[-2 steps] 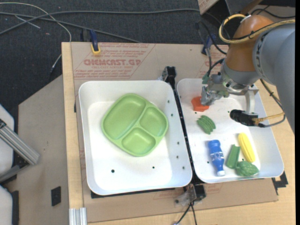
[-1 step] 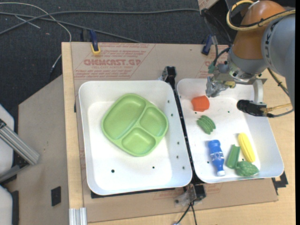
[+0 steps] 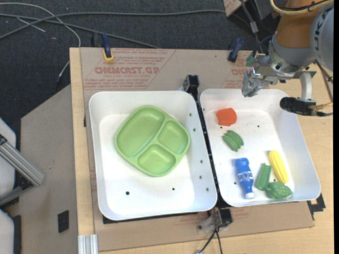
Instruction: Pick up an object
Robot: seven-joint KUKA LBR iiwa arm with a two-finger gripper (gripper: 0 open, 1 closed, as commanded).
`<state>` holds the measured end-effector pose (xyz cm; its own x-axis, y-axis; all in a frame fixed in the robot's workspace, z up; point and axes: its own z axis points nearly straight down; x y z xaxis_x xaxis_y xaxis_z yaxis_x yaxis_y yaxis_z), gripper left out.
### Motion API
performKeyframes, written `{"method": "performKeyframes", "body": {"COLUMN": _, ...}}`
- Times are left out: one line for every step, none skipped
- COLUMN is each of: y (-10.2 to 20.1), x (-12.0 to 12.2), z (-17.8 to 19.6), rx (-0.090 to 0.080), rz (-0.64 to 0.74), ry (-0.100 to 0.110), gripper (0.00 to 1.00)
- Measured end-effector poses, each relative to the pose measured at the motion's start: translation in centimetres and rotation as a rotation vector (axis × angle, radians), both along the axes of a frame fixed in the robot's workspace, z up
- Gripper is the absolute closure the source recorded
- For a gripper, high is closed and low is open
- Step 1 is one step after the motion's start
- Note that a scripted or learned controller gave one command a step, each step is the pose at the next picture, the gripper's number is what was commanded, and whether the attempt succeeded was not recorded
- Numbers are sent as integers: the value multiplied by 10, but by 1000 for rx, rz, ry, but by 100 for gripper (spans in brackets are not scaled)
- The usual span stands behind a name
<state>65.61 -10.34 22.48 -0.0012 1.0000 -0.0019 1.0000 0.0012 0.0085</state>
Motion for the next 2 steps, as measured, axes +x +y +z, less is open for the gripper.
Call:
{"method": "performKeyframes", "body": {"y": 0, "x": 2, "z": 55, "rx": 0, "rz": 0, "ry": 0, "gripper": 100}}
{"method": "performKeyframes", "body": {"y": 36, "x": -23, "z": 43, "rx": 4, "rz": 2, "ry": 12, "gripper": 100}}
